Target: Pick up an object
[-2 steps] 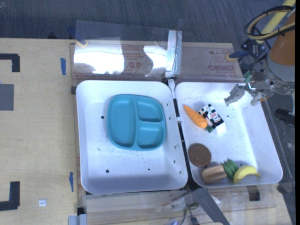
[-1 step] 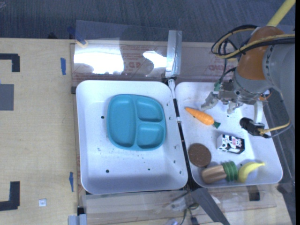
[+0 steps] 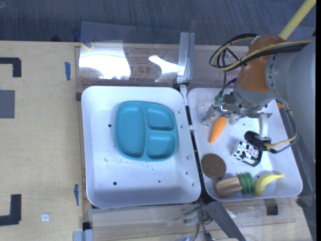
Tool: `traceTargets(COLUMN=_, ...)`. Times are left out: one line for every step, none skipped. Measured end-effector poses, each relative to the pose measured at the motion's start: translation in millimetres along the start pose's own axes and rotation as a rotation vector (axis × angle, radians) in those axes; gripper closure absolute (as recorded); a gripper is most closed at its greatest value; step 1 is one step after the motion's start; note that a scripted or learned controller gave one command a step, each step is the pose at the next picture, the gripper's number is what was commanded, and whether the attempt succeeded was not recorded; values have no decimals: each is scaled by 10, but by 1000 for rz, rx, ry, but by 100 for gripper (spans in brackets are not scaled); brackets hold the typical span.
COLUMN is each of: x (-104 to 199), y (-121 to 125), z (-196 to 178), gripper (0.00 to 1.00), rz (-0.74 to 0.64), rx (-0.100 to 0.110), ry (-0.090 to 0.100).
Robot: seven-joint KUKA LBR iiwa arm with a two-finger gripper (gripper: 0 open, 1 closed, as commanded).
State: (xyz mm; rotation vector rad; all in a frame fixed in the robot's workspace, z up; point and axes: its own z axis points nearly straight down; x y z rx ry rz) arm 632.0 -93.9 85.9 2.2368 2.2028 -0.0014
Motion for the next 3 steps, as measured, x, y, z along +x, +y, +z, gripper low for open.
traceTargets(x=-293, y=353, z=-456, gripper=0, rz=-222, rx=2, ry=2)
traceTargets(x=-179, y=-5, z=1, gripper=0, rz=-295, rx=-3, ry=1)
traceTargets(x=-192, y=8, z=-91, gripper=100, rz=-292, rx=-5, ry=1)
